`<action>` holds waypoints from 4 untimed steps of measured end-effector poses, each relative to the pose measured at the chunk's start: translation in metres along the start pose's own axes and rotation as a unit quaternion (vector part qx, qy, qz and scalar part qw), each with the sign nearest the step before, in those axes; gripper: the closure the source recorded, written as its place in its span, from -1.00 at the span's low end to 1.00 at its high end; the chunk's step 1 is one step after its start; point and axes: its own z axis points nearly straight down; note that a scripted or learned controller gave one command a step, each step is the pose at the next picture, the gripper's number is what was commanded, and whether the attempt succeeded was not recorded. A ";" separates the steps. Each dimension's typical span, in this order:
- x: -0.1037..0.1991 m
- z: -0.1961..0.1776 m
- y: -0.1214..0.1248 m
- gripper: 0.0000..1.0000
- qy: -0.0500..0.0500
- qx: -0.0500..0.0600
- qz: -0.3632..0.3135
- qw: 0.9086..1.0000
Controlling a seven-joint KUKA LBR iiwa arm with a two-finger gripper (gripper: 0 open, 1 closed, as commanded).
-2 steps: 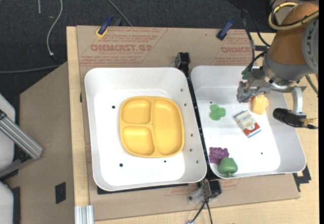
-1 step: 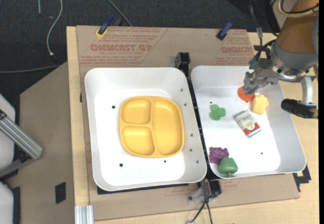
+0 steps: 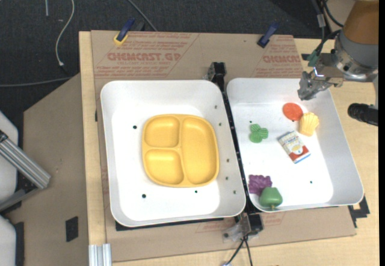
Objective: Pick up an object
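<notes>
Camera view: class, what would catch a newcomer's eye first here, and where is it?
The yellow tray with three compartments, lying in the middle of the left bin. Next, the small toys scattered in the right bin, such as the orange piece and green pepper. The gripper hovers over that bin's far right corner.

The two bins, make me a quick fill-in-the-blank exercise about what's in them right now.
1. The yellow divided plate lies in the ____ bin.
2. The plate has ____ compartments.
3. The purple toy touches a ____ toy.
4. The gripper hovers near the right bin's ____ edge.

Missing words: left; three; green; far
</notes>
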 end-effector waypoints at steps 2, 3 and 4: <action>0.092 0.011 -0.018 1.00 0.002 0.005 -0.001 1.000; 0.138 0.021 -0.032 1.00 0.002 0.006 -0.001 1.000; 0.192 0.017 -0.030 1.00 0.002 0.004 -0.002 1.000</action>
